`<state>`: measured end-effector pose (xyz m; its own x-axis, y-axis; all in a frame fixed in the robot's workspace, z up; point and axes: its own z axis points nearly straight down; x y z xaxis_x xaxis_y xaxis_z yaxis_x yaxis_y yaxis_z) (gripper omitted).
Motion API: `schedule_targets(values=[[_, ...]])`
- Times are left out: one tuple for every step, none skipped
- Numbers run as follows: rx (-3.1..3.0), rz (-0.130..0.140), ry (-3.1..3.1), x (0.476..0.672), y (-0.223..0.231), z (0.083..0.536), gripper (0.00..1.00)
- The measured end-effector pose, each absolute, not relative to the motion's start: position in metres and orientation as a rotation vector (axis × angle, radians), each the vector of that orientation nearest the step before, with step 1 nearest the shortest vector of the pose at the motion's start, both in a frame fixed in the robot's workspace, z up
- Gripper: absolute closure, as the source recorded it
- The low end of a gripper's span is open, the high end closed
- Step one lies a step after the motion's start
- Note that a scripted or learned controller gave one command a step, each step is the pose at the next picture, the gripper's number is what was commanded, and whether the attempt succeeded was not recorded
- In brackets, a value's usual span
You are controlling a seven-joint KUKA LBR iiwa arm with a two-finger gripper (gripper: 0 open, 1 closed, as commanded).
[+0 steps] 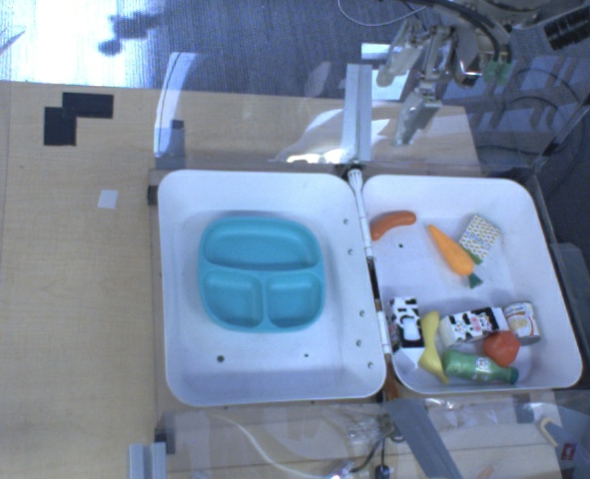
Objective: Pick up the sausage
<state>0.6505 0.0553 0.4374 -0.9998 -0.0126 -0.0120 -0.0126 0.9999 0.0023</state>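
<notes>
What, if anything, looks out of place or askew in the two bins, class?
Nothing is spilled or damaged. The sausage lies against the right bin's upper-left wall, apart from the carrot. The other items are heaped in a jumble at the bin's near edge. The tray sits square in the left bin.

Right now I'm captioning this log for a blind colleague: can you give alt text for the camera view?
The gripper hangs above the bench beyond the two white bins, holding nothing. The sausage lies at the right bin's far left corner, beside a carrot, with more toy food clustered along the near edge. A blue divided plate sits in the left bin.
</notes>
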Motion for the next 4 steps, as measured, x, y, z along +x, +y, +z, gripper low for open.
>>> schedule_targets(values=[[-0.408,0.004,3.102,0.67,0.076,0.437,0.0],[-1.043,0.002,2.948,0.669,0.102,0.438,0.0],[-1.735,-0.002,2.603,0.669,0.101,0.438,0.0],[-2.004,-0.002,2.403,0.669,0.121,0.438,0.0]])
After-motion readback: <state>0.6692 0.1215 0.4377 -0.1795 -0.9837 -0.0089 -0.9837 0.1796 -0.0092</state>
